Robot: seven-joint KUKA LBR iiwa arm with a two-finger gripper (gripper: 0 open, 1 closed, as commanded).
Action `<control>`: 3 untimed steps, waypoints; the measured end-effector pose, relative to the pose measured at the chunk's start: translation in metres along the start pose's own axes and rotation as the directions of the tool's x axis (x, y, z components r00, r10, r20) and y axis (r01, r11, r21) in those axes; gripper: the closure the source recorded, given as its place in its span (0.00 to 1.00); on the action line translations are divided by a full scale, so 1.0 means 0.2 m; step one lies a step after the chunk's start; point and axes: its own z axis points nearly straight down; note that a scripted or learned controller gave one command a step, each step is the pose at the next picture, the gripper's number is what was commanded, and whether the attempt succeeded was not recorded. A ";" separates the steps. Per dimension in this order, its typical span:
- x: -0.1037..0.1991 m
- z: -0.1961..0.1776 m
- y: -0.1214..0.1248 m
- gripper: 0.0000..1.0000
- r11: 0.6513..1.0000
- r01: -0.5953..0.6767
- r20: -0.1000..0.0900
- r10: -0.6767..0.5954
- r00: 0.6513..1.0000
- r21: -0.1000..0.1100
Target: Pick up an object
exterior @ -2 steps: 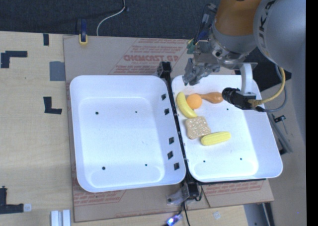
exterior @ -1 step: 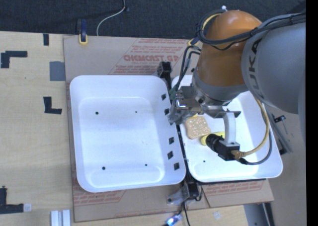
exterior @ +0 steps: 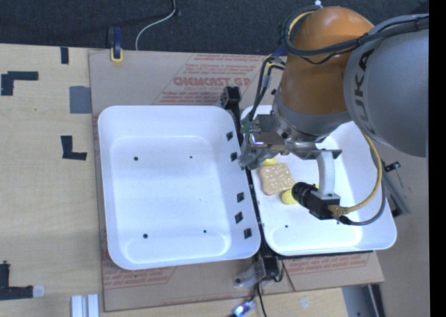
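The big grey arm [exterior: 390,86] leans in from the right, its orange band [exterior: 324,65] hanging over the right bin [exterior: 362,239]. The hand [exterior: 261,143] sits low at that bin's left side, close to the divider; I cannot tell how it is set. Just near of it a tan, biscuit-like piece [exterior: 276,178] lies on the bin floor, a small yellow object [exterior: 287,197] touching its near edge. The left bin [exterior: 167,183] lies alongside on the counter [exterior: 42,169].

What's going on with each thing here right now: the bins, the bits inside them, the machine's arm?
Left bin: lying flat on the bench.
Right bin: holds two things.
Tan biscuit-like piece: lying flat in the right bin.
Yellow piece: beside the tan one.
Arm: over the right bin.
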 end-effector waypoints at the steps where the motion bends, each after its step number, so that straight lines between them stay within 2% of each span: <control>1: 0.00 -0.05 0.00 1.00 1.000 0.001 0.001 -0.001 1.000 0.002; 2: -0.11 -0.93 -0.13 1.00 1.000 -0.004 -0.003 0.004 1.000 -0.022; 3: 0.24 -0.59 0.06 1.00 1.000 0.003 0.000 -0.003 1.000 0.003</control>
